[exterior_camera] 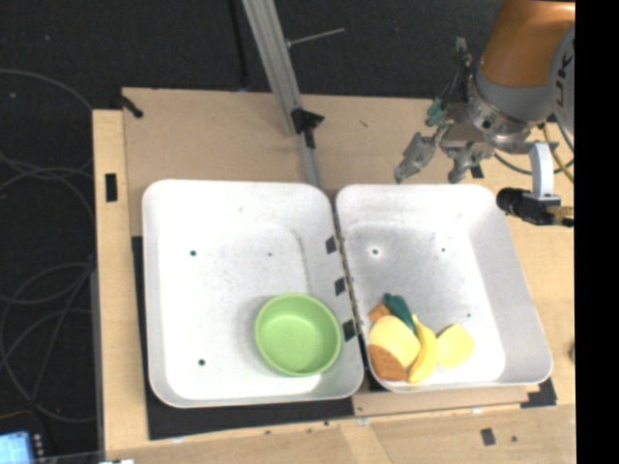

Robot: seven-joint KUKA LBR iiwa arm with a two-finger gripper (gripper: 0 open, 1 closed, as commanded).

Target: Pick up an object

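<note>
The bench (pixel 222 133) carried two white bins side by side. The left bin (pixel 222 249) held a green bowl (pixel 298 333) near its front right corner. The right bin (pixel 455 230) held a cluster of objects at its front left: a yellow-and-brown sponge-like piece (pixel 391 347), a banana (pixel 424 348), a yellow block (pixel 455 345) and a small teal item (pixel 397 307), all touching or just beside one another. The arm (pixel 522 46) hung above the right bin's far edge. Its gripper (pixel 440 160) had its fingers spread apart and held nothing.
</note>
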